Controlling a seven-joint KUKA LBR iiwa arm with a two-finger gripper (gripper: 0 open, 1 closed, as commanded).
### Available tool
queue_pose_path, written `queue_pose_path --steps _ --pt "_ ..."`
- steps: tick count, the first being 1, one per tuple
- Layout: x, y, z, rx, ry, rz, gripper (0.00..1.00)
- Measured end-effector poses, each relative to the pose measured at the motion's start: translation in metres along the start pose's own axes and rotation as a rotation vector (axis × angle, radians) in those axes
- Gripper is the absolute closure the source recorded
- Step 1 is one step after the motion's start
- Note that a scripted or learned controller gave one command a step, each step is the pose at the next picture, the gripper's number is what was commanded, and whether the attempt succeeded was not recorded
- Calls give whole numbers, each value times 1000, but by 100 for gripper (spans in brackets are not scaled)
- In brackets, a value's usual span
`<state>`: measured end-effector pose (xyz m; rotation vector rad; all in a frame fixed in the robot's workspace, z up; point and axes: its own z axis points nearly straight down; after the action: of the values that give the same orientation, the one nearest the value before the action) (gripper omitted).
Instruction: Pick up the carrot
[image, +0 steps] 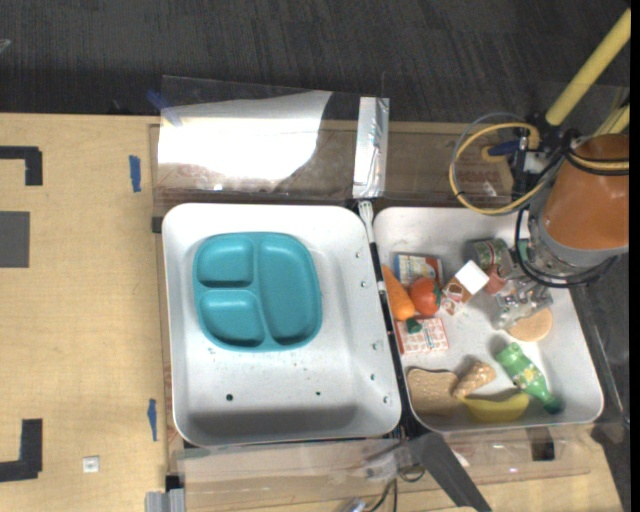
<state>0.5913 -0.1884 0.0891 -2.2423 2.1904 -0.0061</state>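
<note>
The orange carrot (398, 296) lies at the left edge of the right bin (585, 345), slanting along the wall, with a red tomato (424, 296) touching its right side. My gripper (517, 298) hangs low over the right half of the same bin, about a hand's width to the right of the carrot. It sits just above a tan round piece (530, 326). The arm's orange band (592, 192) rises behind it at the right.
Around the carrot lie two printed cards (424, 336), a white cube (470, 277), a green can (490, 252), a green bottle (526, 376), a banana (496, 406) and a bread slice (430, 386). The left bin (300, 400) holds a teal divided plate (258, 288).
</note>
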Motion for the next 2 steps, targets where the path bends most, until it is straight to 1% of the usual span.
queue_pose_path --steps 1,2 --pt "-15 29 0 0 1 -430 100" --pt "-24 104 -2 4 5 -654 100"
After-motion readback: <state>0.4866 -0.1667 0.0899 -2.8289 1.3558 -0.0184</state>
